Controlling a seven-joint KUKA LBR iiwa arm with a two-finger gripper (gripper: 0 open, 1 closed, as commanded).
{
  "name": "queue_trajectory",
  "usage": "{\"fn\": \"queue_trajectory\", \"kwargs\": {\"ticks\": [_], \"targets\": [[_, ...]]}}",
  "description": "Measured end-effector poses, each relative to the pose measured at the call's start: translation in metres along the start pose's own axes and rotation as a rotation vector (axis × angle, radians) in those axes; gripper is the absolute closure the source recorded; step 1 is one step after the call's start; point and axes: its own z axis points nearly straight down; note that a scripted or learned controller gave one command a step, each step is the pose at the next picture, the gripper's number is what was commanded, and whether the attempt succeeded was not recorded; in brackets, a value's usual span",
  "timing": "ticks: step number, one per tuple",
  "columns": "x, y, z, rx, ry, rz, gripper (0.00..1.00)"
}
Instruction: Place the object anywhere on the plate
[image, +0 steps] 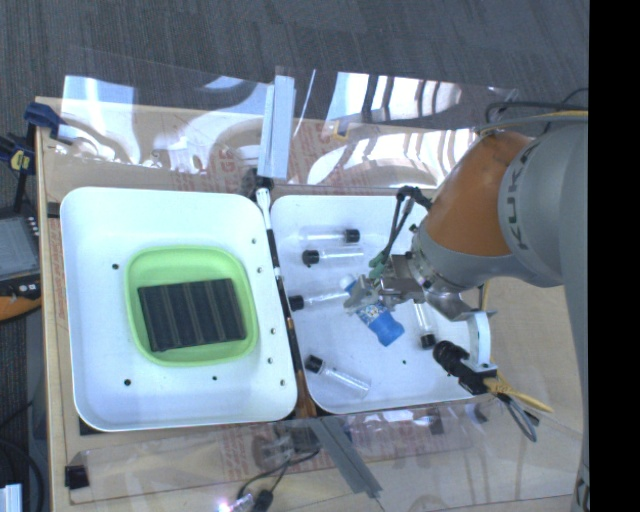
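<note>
**Grasp unconfirmed over right bin; risk of an empty carry to the plate**

My gripper sits low in the right bin, directly over a small blue object that lies just below and to the right of the tool tip. The wrist hardware hides the tip, so I cannot tell how wide my tool stands or whether it has anything in hold. I therefore record the blue object as resting on the bin floor, not as secured.

Several clear vials with black caps lie scattered near the tool, one close at its left. The green plate, carrying a dark ribbed insert, sits in the left bin, well apart from my tool and across the divider between the bins.

Risks, in my judgement:
- A lift may come up empty if closure misses the object.
- A nearby vial may be nudged or caught instead.
- A weak hold could drop the object at the divider.
</note>
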Motion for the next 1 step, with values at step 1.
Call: {"fn": "queue_trajectory", "kwargs": {"ticks": [1], "targets": [[-0.0001, 0.0, 0.0, 0.0, 0.0, 0.0, 0.0]]}}
